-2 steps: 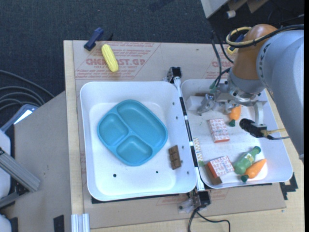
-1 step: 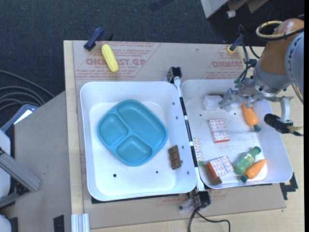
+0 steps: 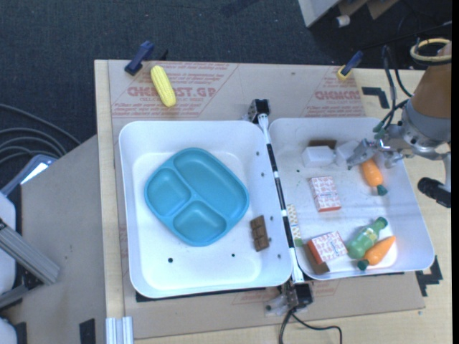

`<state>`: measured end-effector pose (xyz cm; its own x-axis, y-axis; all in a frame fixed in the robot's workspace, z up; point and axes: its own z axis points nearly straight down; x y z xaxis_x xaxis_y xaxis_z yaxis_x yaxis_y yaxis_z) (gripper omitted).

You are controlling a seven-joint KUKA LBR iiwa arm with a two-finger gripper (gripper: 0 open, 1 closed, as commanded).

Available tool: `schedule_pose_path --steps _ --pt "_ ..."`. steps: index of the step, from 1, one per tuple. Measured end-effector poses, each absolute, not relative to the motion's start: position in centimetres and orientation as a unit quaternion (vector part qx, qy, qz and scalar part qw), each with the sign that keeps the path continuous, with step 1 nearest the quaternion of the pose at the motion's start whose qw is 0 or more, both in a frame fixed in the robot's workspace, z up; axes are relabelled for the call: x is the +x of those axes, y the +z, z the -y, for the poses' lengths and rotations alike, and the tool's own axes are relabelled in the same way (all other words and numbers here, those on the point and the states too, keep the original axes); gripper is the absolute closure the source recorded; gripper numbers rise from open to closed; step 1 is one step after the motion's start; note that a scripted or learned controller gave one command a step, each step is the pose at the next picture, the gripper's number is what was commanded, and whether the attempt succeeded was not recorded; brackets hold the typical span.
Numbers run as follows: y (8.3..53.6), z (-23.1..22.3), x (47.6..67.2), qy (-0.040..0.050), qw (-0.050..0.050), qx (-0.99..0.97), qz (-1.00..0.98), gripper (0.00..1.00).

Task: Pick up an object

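The gripper (image 3: 374,151) is seen low over the far end of the right bin (image 3: 423,224), reached in from the right; whether its jaws are spread or closed cannot be told from this slanted view. Just below it lies an orange carrot (image 3: 371,173), close enough that it is judged the likely target, though nothing is seen between the jaws. To the tool's left a small brown block (image 3: 322,144) sits on a white piece. Further toward the near rim, 2 red-and-white patterned boxes (image 3: 325,193) are laid, their print too small to be read, and a green bottle (image 3: 366,239) rests against a second carrot (image 3: 379,250), probably pushed together into the corner by the bin's sloped wall. Well to the tool's left, the left bin (image 3: 136,145) holds a blue 3-compartment plate (image 3: 196,196) and a brown chocolate piece (image 3: 259,233). Far beyond, a yellow corn cob (image 3: 163,85) lies on the cardboard, where reddish printing is partly legible, something like "CHICKEST G.P"; it is repeated near the gripper.
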<state>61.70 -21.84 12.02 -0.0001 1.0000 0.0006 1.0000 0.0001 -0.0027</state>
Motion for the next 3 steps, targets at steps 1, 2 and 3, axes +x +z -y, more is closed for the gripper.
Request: schedule_pose_path --steps 1,2,3 --pt "8.5 21.8 61.1 -0.0029 0.005 -0.705 0.709 0.00" --pt "9.5 22.0 61.1 -0.0009 0.002 -0.705 0.709 1.00" --pt "9.3 16.0 64.9 0.0072 0.008 -0.707 0.707 1.00"
